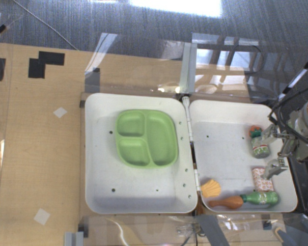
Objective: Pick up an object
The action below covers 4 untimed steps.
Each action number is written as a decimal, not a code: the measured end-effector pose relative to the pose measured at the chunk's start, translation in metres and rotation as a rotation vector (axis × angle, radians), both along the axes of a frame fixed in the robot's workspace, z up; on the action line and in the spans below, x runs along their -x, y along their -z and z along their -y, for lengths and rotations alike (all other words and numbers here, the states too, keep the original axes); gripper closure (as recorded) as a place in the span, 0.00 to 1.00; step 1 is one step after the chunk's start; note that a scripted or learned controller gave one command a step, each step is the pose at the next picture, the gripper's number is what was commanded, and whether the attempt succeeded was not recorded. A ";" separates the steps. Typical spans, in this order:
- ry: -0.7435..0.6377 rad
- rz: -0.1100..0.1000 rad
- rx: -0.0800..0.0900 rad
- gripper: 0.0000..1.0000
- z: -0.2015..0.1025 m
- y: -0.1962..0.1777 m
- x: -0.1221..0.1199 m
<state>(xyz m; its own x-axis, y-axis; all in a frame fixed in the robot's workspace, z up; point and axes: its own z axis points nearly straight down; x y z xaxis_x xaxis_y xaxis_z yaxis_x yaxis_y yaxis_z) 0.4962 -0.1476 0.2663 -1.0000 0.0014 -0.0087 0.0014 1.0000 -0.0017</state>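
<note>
Setting: robotics lab test bench, not a home. Evidence: two shallow white bins (135,200) mounted side by side on a plywood bench top (35,155) bearing black square markers (44,63) and small taped tags. Clear acrylic guard panels (223,62) stand along the far edge, held by metal brackets. Grey ribbed floor matting (122,24) beyond the bench. Loose cables (138,241) run under the near edge. Bin contents are toy props: a green divided plate (145,138), plastic bottles.

You have a matt green plastic divided plate (145,138) in the smooth white plastic left bin (97,194), on a pale wood-look bench (35,150).
</note>
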 end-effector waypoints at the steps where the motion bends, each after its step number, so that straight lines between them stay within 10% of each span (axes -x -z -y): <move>1: 0.026 -0.011 -0.005 0.00 -0.051 0.149 0.008; 2: 0.223 -0.001 -0.003 0.00 -0.052 0.173 -0.045; 3: 0.215 0.007 -0.003 1.00 -0.053 0.160 -0.048; 4: -0.063 0.000 0.002 1.00 0.027 0.166 -0.042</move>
